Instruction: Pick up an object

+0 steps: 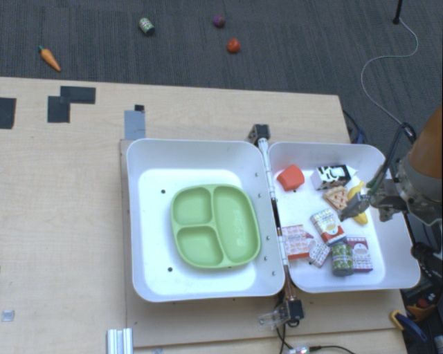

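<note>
1. Reaching in from the right, the grey arm (422, 173) stretches over the right bin (394, 276), with its orange band at the frame's right edge.
2. The gripper (361, 202) hangs over the upper right part of that bin, just above a yellow piece (358, 216) and beside a cracker (336, 198).
3. Whether the tool is apart, together or clamped on anything, I cannot tell; the dark tip blurs into the things under it.
4. The right bin holds the things to pick: a red block (291, 178) at upper left, a black and white pack (333, 173) to its right, and the cracker below that pack.
5. Lower down lie a small carton (325, 224), a red and white packet (295, 242) near the bin's left wall, a checked packet (318, 254), a green can (341, 257) and a red box (359, 254) touching the can's right side.
6. The left bin (138, 228) holds a green tray (215, 226) with three compartments, lying flat near its middle.
7. Both bins sit side by side on the wooden bench (62, 221), joined along a middle seam.
8. On the dark floor beyond the bench lie a carrot (50, 58), a small can (146, 26), a purple ball (219, 21) and a red ball (233, 45), all well apart from the bins.
</note>
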Robot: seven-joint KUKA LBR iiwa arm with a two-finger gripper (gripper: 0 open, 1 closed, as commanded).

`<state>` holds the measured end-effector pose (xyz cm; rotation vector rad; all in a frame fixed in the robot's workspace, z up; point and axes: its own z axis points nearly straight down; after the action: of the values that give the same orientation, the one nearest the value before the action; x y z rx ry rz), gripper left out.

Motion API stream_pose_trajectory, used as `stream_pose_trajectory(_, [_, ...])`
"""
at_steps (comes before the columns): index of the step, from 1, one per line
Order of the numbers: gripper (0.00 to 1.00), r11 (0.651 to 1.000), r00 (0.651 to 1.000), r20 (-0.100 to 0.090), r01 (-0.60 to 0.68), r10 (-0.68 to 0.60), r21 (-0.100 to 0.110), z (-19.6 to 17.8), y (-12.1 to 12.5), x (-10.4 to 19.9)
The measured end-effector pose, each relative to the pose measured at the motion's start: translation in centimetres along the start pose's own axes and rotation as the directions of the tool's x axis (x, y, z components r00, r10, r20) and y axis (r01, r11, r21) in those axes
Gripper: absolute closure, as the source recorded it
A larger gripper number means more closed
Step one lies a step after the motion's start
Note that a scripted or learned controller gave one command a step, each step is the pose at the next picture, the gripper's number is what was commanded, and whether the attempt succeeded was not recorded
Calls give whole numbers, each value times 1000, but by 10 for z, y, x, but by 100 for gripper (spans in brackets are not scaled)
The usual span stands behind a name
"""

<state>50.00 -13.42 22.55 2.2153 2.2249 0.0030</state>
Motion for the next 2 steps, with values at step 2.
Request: stream_pose_trajectory(2, [0, 1000, 1000, 17, -10, 10, -27, 133, -7, 41])
